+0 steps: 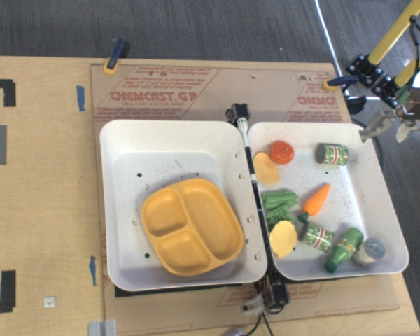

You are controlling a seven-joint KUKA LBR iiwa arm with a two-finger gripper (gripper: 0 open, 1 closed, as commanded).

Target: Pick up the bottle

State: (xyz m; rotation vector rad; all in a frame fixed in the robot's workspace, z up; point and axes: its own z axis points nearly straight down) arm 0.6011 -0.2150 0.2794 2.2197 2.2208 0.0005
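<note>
We start at the near edge of the right bin [395,254], where the bottle [344,248] lies on its side: green, small, its neck pointing down-left toward the bin's near wall. We judge it a light, stiff plastic toy with a smooth, rounded skin that could roll or slip out of a pinch, so we would take it across the wider body, not the narrow neck.

It is crowded. A grey-capped jar [369,250] sits touching or just beside it on the right, and a small can with a red-and-green label [316,236] lies just to its left, next to a yellow piece [283,238]. These leave little room for fingers on either side.

Farther back lie green beans [279,203], a carrot [317,197], a pale yellow piece [266,167], a tomato [281,152] and a green can [332,154]. The left bin [119,187] holds a yellow divided plate [191,225].

The gripper [388,123] hangs beyond the right bin's far corner, well apart from the bottle; we cannot tell how it is set.
</note>
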